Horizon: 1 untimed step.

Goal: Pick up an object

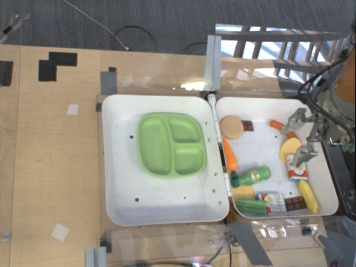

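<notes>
- Hand [300,137]: fingers spread wide, nothing held between them.
- Yellow slice [290,147] between the fingers: light, stiff, smooth plastic; pinch across its flat sides.

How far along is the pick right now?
Done: the tool has reached the right bin, fingers open. In hand: nothing; it is poised above the yellow toy, with nothing between the fingers. Left: closing on an item and lifting it.
</notes>
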Motion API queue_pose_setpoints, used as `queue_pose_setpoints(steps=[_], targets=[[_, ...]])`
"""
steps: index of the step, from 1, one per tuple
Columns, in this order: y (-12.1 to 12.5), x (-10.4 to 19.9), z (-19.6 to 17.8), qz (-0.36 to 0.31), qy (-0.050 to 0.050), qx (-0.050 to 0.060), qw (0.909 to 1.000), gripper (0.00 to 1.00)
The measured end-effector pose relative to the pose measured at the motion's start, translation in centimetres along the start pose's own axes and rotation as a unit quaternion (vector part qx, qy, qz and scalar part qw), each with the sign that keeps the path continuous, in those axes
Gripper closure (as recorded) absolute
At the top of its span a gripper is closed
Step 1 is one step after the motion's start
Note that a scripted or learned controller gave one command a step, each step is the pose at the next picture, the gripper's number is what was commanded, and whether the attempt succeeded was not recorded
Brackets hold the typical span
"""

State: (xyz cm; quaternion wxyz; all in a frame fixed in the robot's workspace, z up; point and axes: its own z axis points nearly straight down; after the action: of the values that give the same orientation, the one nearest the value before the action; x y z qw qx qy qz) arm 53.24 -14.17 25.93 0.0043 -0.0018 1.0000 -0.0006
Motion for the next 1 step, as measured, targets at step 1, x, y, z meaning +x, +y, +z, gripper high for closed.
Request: queue_pose_setpoints(steps=[1], targets=[[-5.71, 0.11, 9.19, -0.075, 0.004, -0.001, 0.9972, 0.0]])
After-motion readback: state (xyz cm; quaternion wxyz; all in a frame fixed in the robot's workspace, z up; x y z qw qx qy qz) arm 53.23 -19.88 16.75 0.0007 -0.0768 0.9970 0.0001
